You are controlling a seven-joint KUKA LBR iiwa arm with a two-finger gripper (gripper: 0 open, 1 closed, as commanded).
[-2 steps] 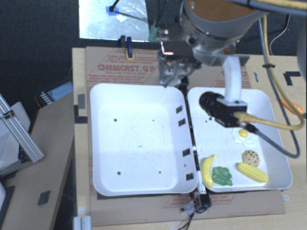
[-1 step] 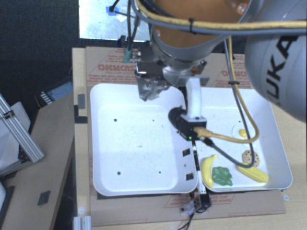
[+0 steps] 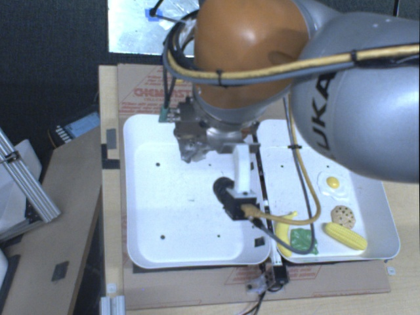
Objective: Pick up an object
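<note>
Claw (image 3: 191, 149) sits low over the left bin (image 3: 164, 202), far side; can't tell if it's apart or together. Best target is the corn cob (image 3: 346, 236) in the right bin (image 3: 392, 243), near corner: probably light, rigid, slick plastic, so grip across its middle

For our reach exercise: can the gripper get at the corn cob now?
Probably yes: the corn cob lies uncovered in the right bin, beside the cookie; the gripper hangs over the left bin.
</note>
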